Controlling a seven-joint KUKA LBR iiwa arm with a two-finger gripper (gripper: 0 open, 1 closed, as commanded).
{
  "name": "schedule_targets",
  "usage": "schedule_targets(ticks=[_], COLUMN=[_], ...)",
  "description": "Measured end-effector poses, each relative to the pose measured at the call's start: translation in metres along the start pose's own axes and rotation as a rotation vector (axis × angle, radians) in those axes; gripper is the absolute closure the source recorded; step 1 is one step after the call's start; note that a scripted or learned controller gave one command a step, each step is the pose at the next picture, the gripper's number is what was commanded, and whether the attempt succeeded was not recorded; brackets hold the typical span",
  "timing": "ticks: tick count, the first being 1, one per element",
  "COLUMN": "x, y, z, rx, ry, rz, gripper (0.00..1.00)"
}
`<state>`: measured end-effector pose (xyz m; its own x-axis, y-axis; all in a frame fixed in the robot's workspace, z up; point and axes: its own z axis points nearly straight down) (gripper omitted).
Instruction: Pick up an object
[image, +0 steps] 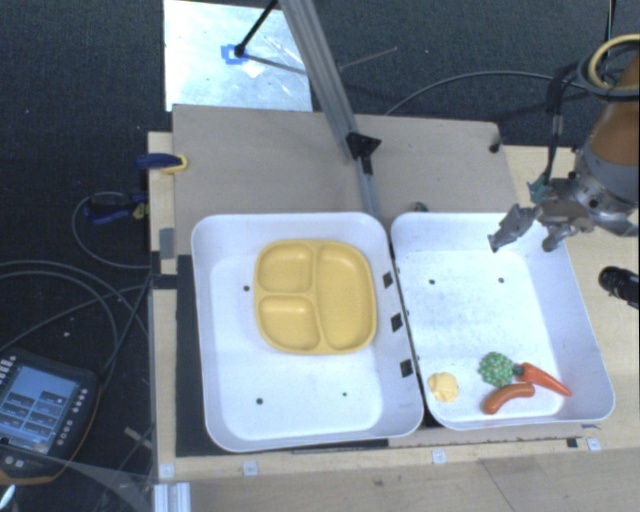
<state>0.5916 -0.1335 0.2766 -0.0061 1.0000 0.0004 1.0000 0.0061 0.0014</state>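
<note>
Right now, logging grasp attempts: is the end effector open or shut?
Open. The end effector hangs above the right bin's far edge, its two fingers spread apart with nothing between them.

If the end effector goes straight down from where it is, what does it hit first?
Probably bare floor of the right bin near its far edge. The end effector, fingers spread, is well away from the carrot, sausage and broccoli. Depth is uncertain.

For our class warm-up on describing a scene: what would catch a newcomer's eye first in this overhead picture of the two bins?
The yellow divided tray stands out first, sitting in the left white bin. Next comes the small bright cluster in the near corner of the right white bin: a green broccoli piece, an orange carrot, a reddish sausage and a pale yellow lump. The gripper hangs over that bin's far edge, jaws apart and holding nothing.
</note>
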Motion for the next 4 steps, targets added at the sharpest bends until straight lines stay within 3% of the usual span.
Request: schedule_targets(ticks=[1,4], x=[0.0,0.008], y=[0.0,0.002], z=[0.0,0.149], rx=[0.0,0.005], ry=[0.0,0.0], rz=[0.001,0.004], gripper=[0.0,0.0])
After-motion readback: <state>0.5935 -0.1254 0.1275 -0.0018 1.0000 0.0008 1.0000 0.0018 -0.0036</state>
